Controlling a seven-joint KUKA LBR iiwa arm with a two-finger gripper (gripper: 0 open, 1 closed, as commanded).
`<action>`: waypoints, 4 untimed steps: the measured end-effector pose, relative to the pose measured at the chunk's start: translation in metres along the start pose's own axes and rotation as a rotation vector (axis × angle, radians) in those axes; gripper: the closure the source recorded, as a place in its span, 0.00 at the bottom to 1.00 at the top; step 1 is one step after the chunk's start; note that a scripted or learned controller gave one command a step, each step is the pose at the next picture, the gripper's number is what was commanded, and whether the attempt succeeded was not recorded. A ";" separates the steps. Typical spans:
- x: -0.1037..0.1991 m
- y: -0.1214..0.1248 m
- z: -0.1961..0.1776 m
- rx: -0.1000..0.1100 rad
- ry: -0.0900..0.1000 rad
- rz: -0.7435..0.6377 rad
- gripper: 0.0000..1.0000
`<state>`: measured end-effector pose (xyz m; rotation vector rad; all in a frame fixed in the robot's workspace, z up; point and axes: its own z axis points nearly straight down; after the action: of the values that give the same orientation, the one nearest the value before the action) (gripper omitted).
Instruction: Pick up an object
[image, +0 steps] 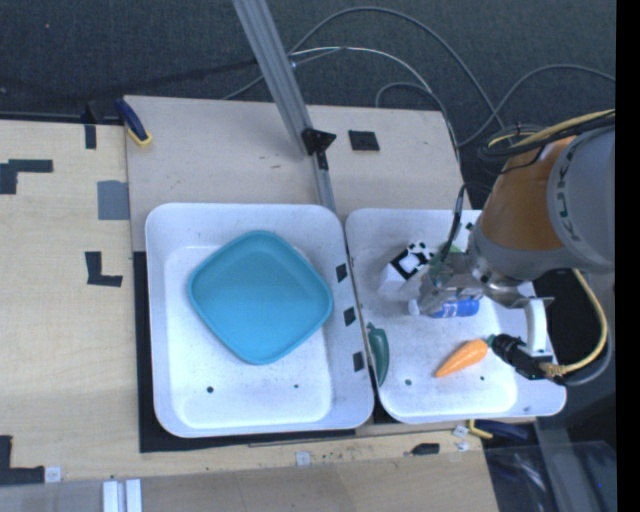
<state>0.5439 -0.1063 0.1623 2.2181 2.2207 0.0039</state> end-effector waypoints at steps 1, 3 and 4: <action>-0.002 0.005 -0.043 0.001 0.000 0.001 1.00; 0.039 0.021 -0.075 0.005 0.001 -0.003 1.00; 0.081 0.044 -0.062 0.005 0.001 -0.003 1.00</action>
<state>0.5880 -0.0248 0.2248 2.2181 2.2265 -0.0010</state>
